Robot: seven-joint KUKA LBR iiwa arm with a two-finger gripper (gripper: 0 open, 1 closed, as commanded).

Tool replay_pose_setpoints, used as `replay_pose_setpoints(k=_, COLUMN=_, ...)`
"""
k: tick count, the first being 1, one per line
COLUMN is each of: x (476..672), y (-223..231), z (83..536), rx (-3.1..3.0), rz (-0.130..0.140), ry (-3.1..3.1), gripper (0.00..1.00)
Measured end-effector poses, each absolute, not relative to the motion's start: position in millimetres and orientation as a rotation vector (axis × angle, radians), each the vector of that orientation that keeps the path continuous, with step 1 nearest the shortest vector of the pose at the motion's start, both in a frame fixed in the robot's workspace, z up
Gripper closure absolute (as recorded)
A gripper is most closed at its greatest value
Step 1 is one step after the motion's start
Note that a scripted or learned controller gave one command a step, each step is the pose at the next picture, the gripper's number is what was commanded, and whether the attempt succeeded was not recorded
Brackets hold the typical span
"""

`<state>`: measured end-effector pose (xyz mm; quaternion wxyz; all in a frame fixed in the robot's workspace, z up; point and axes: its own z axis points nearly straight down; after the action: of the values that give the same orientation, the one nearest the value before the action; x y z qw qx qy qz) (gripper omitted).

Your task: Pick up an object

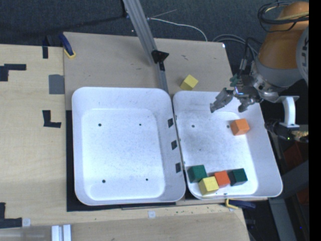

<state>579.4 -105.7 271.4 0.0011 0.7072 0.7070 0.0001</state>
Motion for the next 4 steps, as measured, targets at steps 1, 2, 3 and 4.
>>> replay_pose_setpoints(k=1, x=614.7, y=-148, z=269, rx=2.221, rz=-0.003, ry=2.221, gripper=0.00)
replay_pose_setpoints(k=2, x=580.0, y=-125, z=257, rx=2.222, rz=-0.004, ry=2.225, gripper=0.00)
replay_pose_setpoints(k=3, x=584.8, y=-163, z=271, rx=2.222, rz=-0.002, ry=2.219, gripper=0.00)
replay_pose_setpoints(k=4, x=607.2, y=-105, z=344, rx=2.208, rz=0.009, ry=2.227, gripper=0.00)
